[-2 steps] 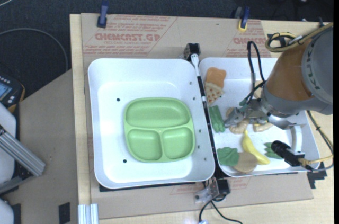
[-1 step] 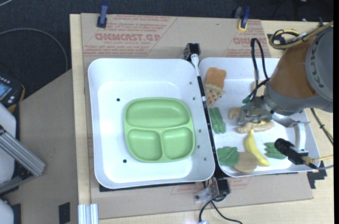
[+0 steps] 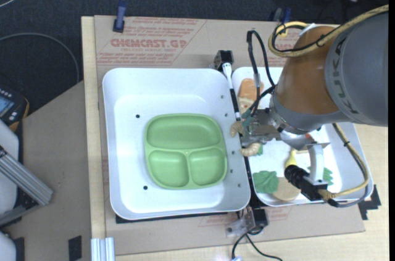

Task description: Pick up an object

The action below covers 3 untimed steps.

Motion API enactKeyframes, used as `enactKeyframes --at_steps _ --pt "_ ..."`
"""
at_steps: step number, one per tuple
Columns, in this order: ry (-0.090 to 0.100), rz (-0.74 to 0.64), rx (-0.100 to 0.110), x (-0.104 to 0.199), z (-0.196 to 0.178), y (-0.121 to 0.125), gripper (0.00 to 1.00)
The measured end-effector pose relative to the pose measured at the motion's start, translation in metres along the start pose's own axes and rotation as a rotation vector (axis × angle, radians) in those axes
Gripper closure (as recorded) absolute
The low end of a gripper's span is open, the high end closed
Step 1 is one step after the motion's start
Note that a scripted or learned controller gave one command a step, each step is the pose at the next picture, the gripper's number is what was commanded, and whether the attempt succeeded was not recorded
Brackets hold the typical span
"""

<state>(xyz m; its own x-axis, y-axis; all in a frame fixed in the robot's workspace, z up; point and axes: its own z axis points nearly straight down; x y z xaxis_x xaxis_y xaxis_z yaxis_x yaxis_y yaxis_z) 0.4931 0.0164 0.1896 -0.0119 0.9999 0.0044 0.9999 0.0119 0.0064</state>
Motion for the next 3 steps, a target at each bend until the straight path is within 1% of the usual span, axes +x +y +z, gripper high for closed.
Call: enactKeyframes --at_steps 1,2,3 --pt "0.001 -0.002 0.001 0.111 -0.038 0.009 1.0" --pt "-0.003 0.014 -0.007 0.062 -0.17 0.001 1.0" --pt "-0.005 0.012 0.013 0.069 -0.13 -0.013 1.0"
